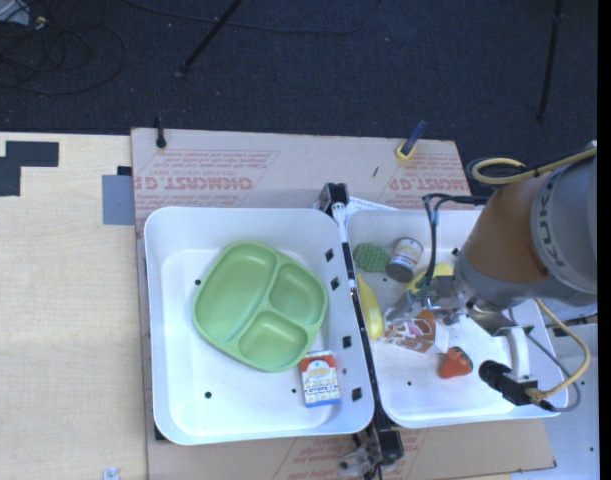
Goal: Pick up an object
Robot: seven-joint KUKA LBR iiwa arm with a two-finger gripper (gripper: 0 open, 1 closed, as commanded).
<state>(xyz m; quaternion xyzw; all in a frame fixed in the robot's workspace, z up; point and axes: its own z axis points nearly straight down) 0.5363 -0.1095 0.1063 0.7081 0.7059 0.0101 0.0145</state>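
- Tool (422, 306): low in the right bin (425, 408), at the end of the arm (530, 243) reaching in from the right. Finger state: cannot tell; the wrist body hides the tips from this angle.
- Directly under or just beside the tool: a brown packet (413, 333) lying flat on the bin floor. Contact not confirmed; nothing seen clamped.
- Touching-close on the tool's left: a yellow piece (372, 313) along the divider between the bins.
- Just right of and nearer the camera than the tool: a red piece (454, 364), apart from the packet.
- Beyond the tool, toward the bin's far wall: a can (406, 258) on its side, and a green scrubber (371, 258) just left of it.
- Well left of the tool, in the left bin (175, 268): a green tray (261, 305) with three compartments, and a small carton (320, 380) near the front corner.
- Both bins sit on cardboard (225, 173) over the surface (55, 318).
- Step, as judged: descent or grasp attempt over the clutter; the packet looks the likeliest target, not certain.
- Next move calls for: closing on one item only, then a straight lift. Risk: the packet lies flat and may slip; the yellow piece is close enough to be nudged or caught.
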